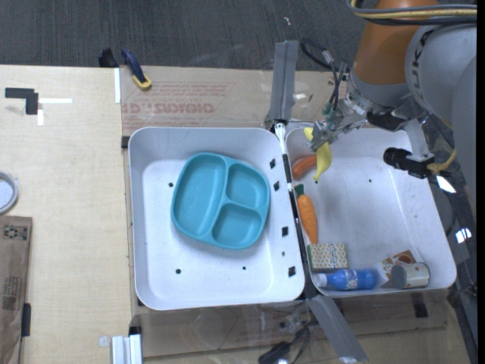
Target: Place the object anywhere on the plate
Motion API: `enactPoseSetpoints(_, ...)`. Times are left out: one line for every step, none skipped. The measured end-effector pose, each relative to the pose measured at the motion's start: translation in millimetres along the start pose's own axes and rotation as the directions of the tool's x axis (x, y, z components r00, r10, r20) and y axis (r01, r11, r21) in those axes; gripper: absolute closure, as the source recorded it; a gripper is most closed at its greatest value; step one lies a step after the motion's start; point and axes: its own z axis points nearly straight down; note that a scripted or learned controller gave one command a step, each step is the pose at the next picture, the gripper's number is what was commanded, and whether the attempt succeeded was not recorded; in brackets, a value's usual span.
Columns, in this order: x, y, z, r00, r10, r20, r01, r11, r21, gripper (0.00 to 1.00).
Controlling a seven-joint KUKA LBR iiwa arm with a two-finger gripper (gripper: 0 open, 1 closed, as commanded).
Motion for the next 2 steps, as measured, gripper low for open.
enactPoseSetpoints(131.9, 22.4, 0.3, 0.998, 0.070, -0.002, -0.070, 0.998, 0.002, 1.00)
enactPoseSetpoints(131.6, 22.3, 0.3, 0.998, 0.070, -0.001, -0.070, 0.998, 0.002, 0.00)
